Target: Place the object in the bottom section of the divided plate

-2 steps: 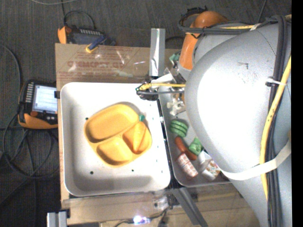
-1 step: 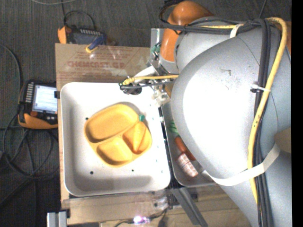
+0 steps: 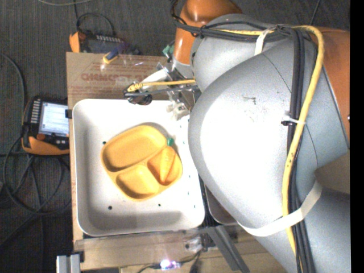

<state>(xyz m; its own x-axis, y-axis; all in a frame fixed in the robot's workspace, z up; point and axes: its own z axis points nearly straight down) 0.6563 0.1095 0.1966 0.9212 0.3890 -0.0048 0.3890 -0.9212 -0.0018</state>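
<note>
One divided plate (image 3: 132,152), one bin (image 3: 91,209)

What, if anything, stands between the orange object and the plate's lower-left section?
Only a low divider ridge. The orange object lies in the right-hand section of the yellow plate; nothing else visible intervenes.
</note>
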